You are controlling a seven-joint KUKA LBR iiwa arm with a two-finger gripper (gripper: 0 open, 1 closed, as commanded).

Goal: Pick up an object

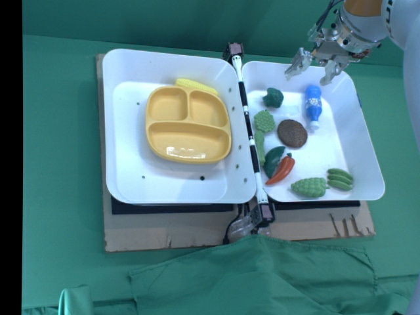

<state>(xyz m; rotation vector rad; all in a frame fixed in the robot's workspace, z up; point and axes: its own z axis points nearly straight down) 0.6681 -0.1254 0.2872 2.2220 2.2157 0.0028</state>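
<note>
My gripper (312, 71) hangs open above the far edge of the right bin (367, 151), with nothing between its fingers. Just below it lies a blue bottle (313, 105) with a white cap end. Further into the bin are a small broccoli (273, 98), a pale green leafy vegetable (262, 130), a brown round patty (292, 133), a dark green leaf (273, 160), a red chili pepper (282, 169), a knobbly green piece (309, 188) and green pea pods (340, 178).
The left bin (131, 176) holds a yellow divided tray (189, 124) with a yellow corn cob (195, 86) at its far edge. A white divider rail (248, 131) separates the bins. Green cloth (262, 277) lies bunched at the front.
</note>
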